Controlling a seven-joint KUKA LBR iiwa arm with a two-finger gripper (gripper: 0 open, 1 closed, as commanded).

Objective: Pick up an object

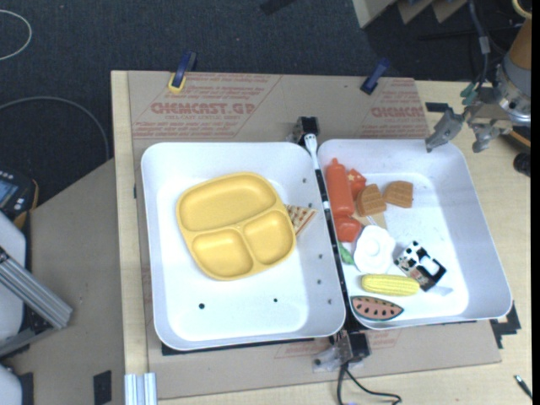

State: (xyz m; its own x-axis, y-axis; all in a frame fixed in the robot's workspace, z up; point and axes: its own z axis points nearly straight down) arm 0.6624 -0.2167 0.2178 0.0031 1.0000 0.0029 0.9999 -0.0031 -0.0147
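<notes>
Plate (233, 224) fills left bin (160, 251); toys crowd right bin (472, 226).

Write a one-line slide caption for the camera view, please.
Open gripper hovers above the right bin of toy food; yellow divided plate fills the left bin.

Red bottle (339, 194): lies flat along the right bin's left wall, cap toward the far end.
Bread pieces (384, 197): two brown toast-like slabs, side by side, just right of the bottle.
White round piece (374, 248): near the bin's middle, below the bread.
Corn cob (389, 285): yellow, lying crosswise.
Watermelon slice (376, 308): at the near wall.
Black-and-white toy (419, 263): right of the corn.
</notes>
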